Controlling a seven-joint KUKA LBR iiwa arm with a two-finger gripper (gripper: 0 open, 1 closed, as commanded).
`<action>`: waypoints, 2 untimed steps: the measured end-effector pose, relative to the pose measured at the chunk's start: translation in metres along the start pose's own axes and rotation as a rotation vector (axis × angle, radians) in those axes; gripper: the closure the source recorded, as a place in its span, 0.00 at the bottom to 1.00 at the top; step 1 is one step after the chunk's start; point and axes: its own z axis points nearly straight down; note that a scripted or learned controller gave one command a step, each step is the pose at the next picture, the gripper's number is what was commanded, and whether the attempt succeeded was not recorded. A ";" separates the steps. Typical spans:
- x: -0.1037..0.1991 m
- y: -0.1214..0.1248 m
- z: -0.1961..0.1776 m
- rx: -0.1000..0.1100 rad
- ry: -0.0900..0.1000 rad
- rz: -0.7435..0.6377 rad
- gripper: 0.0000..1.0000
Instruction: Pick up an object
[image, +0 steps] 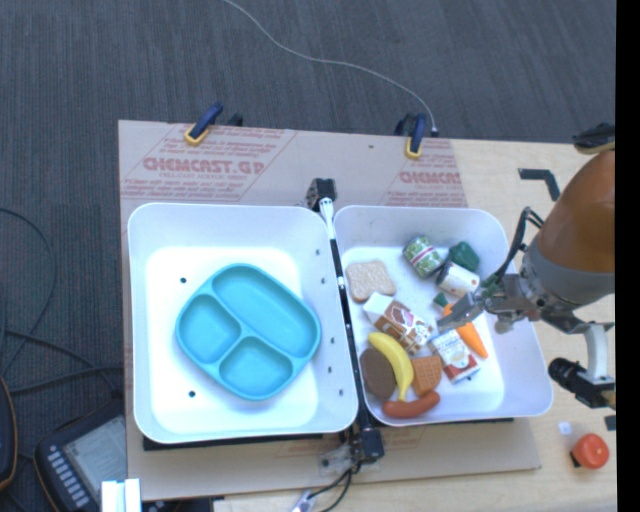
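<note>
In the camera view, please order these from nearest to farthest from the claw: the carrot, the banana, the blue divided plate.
1. Carrot: right bin, just beside the claw.
2. Banana: same bin, nearer its left wall.
3. Blue divided plate: in the left bin, across the divider.

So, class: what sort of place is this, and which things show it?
Probably a robotics lab bench: a robot arm reaching over two white bins, toy food such as a banana, and a board held by clamps.
</note>
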 end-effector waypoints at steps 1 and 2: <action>0.029 0.009 0.094 -0.013 -0.004 0.000 0.00; 0.028 0.010 0.083 -0.014 -0.004 0.001 1.00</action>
